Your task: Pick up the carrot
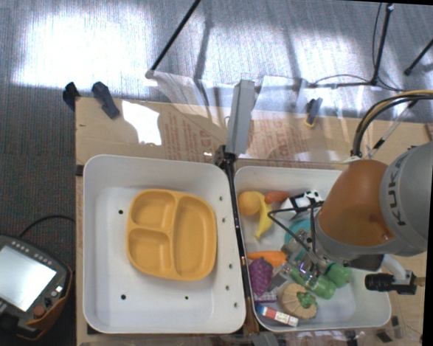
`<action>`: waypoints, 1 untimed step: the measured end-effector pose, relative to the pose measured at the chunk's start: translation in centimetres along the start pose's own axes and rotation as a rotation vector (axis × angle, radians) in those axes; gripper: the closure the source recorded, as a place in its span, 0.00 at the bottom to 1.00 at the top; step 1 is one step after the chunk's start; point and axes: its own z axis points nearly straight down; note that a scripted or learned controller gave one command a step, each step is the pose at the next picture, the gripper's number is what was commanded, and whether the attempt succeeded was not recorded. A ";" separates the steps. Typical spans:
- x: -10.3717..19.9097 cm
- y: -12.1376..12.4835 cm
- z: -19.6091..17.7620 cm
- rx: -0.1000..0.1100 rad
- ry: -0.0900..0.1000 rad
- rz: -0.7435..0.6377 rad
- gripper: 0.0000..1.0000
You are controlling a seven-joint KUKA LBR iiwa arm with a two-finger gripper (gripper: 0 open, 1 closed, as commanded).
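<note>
i count two white bins [100, 197], one yellow tray [172, 233], one carrot [268, 257], one banana [264, 220].

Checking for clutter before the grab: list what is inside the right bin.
The right bin holds the carrot, a yellow lemon, banana, purple grapes, green pieces and a round biscuit-like item. The arm covers its far right part.

Arm [392, 196] enters from the right, grey link with the orange band facing the camera, wrist bent steeply downward. Claw [307, 269] hangs low beneath the wrist, largely hidden under the arm's own bulk. Black cables loop from behind the upper link.
</note>
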 end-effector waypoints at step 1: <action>0.7 -0.7 0.0 -0.001 0.001 0.187 0.00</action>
